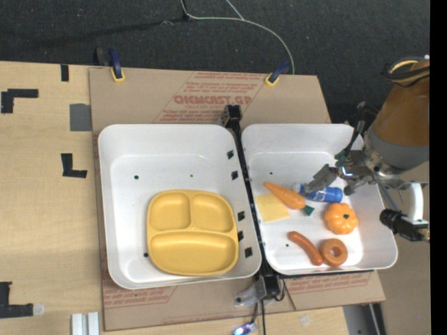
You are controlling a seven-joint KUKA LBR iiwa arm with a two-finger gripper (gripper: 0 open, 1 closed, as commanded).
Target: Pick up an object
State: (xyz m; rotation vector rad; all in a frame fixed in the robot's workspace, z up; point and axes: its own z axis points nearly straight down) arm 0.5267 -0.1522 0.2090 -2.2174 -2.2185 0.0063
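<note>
The right bin (293,142) holds several toy foods. An orange carrot (285,195) lies over a yellow cheese slice (271,209). A small blue bottle (323,195) lies beside the carrot's tip. A pumpkin (341,218), a sausage (305,248) and a brown doughnut (334,252) sit nearer the front. My gripper (341,181) hangs open just above and right of the blue bottle, its grey fingers (323,177) spread with nothing between them.
The left bin (133,152) holds a yellow divided plate (192,232). The arm's grey and orange body (405,117) reaches over the right bin's right wall. Clamps join the bins at the centre divider (241,187).
</note>
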